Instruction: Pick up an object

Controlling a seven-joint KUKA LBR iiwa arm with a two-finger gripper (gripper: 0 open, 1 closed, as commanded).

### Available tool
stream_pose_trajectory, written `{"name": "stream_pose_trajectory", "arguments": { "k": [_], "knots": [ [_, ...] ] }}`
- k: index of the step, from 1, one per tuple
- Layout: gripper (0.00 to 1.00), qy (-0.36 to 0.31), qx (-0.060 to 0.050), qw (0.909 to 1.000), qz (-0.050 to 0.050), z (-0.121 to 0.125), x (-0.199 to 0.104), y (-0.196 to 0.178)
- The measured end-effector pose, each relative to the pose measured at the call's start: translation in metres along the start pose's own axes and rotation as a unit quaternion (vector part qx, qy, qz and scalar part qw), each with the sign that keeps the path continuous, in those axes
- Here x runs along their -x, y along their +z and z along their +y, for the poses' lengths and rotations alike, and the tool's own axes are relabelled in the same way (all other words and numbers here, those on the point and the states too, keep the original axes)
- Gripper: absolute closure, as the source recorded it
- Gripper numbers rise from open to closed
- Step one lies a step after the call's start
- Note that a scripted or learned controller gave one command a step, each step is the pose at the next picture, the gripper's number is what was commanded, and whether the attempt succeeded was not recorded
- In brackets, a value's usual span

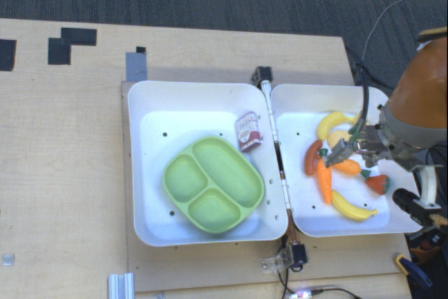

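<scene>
- Gripper (341, 148) low over the right bin (294, 105), amid a cluster of toy food; fingers too small and cluttered to tell apart, so whether open or closed cannot be told, nor whether anything is gripped.
- Just left of the gripper: a red piece (312, 157), touching an orange carrot (324, 182) that runs down and away below it.
- Above the gripper: a yellow banana (330, 124), partly hidden by the wrist hardware.
- Right beside it, half covered by the arm: an orange piece (348, 167), shape hard to make out.
- Below and to the right: a red strawberry-like piece (377, 183), and a second banana (353, 207) near the bin's front wall.
- Well to the left, in the left bin (140, 150): a green divided plate (213, 184) and a small red-and-white packet (248, 131).
</scene>
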State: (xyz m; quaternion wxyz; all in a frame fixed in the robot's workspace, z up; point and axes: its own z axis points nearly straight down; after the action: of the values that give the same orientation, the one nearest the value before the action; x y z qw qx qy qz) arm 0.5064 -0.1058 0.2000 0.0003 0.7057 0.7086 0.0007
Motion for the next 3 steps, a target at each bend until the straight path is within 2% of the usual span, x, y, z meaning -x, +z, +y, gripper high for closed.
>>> {"name": "stream_pose_trajectory", "arguments": {
  "k": [1,2,3],
  "knots": [
    [0.00,0.000,0.002,1.0000,0.000,0.043,-0.021,0.111],
    [1.00,0.000,0.004,1.0000,0.000,0.044,-0.022,0.100],
    [1.00,0.000,0.001,1.0000,0.000,0.059,-0.090,0.015]
  ]
}}
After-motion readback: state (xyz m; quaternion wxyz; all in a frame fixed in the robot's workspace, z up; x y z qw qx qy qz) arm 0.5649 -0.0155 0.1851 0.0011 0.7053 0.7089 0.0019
